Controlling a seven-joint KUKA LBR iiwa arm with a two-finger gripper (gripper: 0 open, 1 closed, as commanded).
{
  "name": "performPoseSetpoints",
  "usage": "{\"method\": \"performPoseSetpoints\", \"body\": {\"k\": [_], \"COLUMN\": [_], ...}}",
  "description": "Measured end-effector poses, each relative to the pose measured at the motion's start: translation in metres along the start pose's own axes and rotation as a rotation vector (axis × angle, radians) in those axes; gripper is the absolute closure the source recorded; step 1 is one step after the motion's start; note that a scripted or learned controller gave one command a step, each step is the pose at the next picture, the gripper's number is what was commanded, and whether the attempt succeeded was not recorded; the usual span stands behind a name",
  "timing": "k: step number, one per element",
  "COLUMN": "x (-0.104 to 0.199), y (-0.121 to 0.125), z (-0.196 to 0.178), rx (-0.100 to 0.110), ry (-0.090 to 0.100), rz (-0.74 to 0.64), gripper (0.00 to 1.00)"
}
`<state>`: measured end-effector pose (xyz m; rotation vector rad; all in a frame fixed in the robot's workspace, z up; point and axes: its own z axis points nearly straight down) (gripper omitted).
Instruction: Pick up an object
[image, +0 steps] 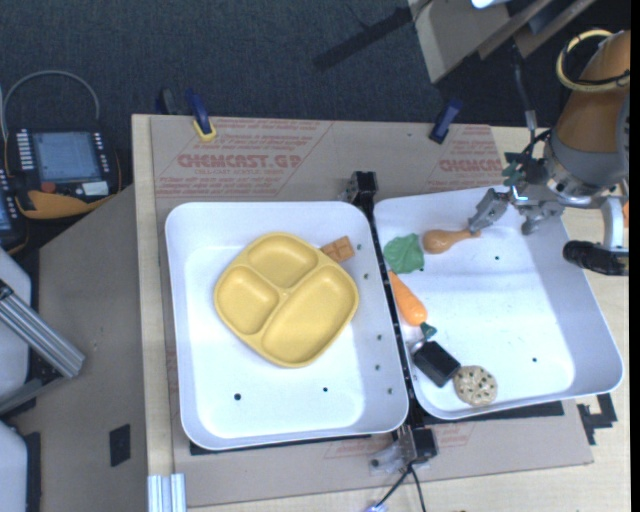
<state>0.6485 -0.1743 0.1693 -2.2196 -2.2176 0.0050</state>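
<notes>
Hovering over the right bin's (560, 330) far edge, the gripper (510, 208) has its fingers spread and nothing between them. Nearest is the drumstick (447, 239) — just left of the near fingertip and slightly toward the camera, its long axis running left-right, thin end toward the gripper. Carrot (405, 297) and cookie (474, 384) lie farther off.

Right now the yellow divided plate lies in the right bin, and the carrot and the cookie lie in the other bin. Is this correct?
Not quite. The camera view shows the yellow divided plate in the left bin; the carrot and the cookie lie in the right bin.
</notes>
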Motion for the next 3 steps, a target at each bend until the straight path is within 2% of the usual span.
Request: {"method": "performPoseSetpoints", "body": {"k": [2, 3], "x": [-0.003, -0.001], "y": [0.008, 0.012], "z": [0.078, 0.063], "rx": [-0.013, -0.026], "ry": [-0.007, -0.005], "rz": [-0.003, -0.003], "gripper": [0.00, 1.00]}}
